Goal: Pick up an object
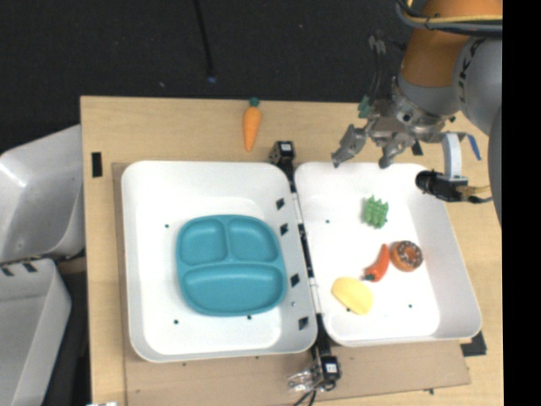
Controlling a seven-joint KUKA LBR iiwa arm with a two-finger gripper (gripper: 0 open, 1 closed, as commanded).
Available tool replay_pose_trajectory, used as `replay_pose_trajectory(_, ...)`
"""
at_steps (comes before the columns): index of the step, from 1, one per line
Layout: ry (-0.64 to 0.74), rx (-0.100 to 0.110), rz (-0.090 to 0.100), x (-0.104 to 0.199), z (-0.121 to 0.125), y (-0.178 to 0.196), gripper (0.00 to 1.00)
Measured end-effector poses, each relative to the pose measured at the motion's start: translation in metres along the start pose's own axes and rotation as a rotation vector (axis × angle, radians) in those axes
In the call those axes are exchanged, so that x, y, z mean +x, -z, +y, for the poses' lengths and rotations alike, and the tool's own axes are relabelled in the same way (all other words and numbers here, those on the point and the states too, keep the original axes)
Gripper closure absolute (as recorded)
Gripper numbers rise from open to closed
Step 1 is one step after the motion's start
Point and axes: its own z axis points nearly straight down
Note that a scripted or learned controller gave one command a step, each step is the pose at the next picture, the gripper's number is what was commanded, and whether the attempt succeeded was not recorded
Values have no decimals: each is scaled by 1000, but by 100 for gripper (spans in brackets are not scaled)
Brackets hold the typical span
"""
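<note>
The green toy broccoli [374, 211] lies in the right bin [439, 311], nearest the gripper [366, 151], which hovers above the bin's far edge with jaws spread and nothing between them. Best to descend squarely over it (the red pepper [378, 264] sits nearby).

**Bench layout, two bins**

Left bin [144, 328] holds a divided tray [230, 264], roughly central. Right bin [439, 311] holds four items: broccoli piece [374, 211] toward the back; chilli [378, 264] touching a round piece [407, 255] on its right; lemon-like piece [352, 295] nearer the front. A carrot [251, 124] lies on the bench [169, 125] behind the left bin. Gripper [366, 152] hangs over the right bin's back edge.
</note>
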Motion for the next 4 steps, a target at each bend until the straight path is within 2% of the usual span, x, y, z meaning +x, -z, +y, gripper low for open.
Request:
replay_pose_trajectory(1, 2, -13, 0, 0, 2, 9, 0)
replay_pose_trajectory(3, 0, -9, -2, 3, -10, -84, 0)
replay_pose_trajectory(4, 0, -9, -2, -9, -10, -136, 0)
